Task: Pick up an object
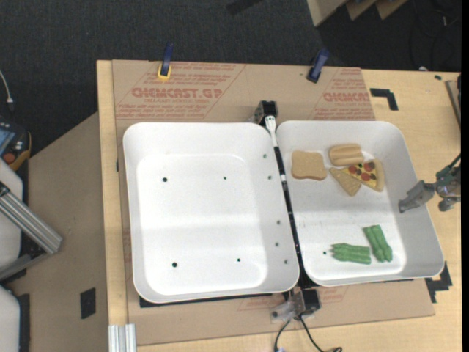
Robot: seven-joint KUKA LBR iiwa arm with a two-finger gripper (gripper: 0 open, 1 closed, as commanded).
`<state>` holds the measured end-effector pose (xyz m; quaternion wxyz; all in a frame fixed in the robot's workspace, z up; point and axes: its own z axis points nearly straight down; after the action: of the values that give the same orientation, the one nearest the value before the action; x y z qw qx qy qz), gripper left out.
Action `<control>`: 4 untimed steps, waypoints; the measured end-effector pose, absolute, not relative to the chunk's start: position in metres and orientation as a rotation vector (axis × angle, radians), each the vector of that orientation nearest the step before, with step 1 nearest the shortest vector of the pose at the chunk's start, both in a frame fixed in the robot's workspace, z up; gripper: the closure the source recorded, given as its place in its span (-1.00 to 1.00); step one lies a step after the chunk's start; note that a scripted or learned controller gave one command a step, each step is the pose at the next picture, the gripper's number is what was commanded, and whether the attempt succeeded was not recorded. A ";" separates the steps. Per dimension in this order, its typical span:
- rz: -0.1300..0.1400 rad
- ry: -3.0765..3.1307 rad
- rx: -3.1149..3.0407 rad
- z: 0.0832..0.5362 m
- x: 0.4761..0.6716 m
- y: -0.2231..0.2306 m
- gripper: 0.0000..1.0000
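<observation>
The right bin (pixel 331 218) holds several toy foods. A tan toast slice (pixel 308 166) lies at its upper left, with a bread roll (pixel 346 155) and a pizza slice (pixel 360 176) just to the right of it. Two green pea pods lie near the front: one (pixel 351 253) lengthwise and one (pixel 378 242) angled beside it. My gripper (pixel 427 199) comes in low over the bin's right rim, to the right of the pizza and above the pods. It is apart from all of them, and I see nothing in it.
The left bin (pixel 198 211) sits beside the right one, with a black hinge strip (pixel 282 189) between them. Both rest on a cardboard sheet (pixel 220 86) held by a yellow clamp (pixel 165 66) and a blue clamp (pixel 318 64) at the back.
</observation>
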<state>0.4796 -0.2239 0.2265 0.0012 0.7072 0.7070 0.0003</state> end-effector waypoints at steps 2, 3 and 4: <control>0.001 2.219 2.219 0.248 0.480 -0.224 -1.00; 0.015 2.218 2.203 0.379 0.482 -0.175 -1.00; 0.019 2.237 2.197 0.465 0.481 -0.025 -1.00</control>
<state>0.4810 -0.0253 0.4650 0.0032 0.7007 0.7134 0.0060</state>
